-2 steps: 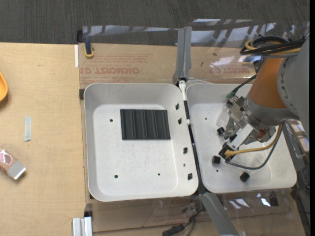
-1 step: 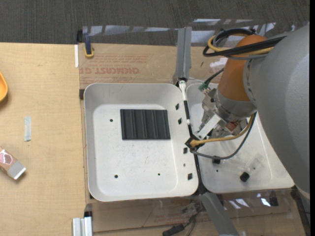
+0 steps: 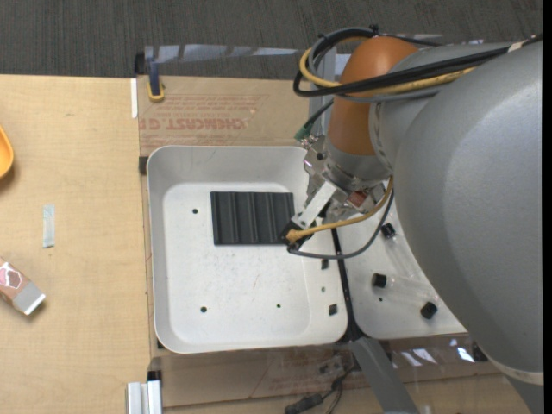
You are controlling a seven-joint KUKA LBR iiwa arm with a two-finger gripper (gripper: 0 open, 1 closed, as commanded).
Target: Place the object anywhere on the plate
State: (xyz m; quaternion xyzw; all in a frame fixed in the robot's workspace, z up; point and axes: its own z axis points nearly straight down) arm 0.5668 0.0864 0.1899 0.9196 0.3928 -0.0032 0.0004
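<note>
Black ribbed slab (image 3: 252, 218) lies flat in the left white bin (image 3: 172, 317), toward its far side and clear of the rim. The pincer (image 3: 341, 198) hangs over the seam between the two bins, just beside the slab's right end. Whether it is apart or together, I cannot tell. A few small black pieces (image 3: 378, 279) lie in the right bin (image 3: 392, 322). A grey strip (image 3: 48, 226) rests on the table (image 3: 78, 145).

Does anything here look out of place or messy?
Nothing looks spilled or broken. The black ribbed slab lies flat and square in the left bin. The only strays are a small grey strip and a tilted wrapped piece, loose on the bench outside the bins.
</note>
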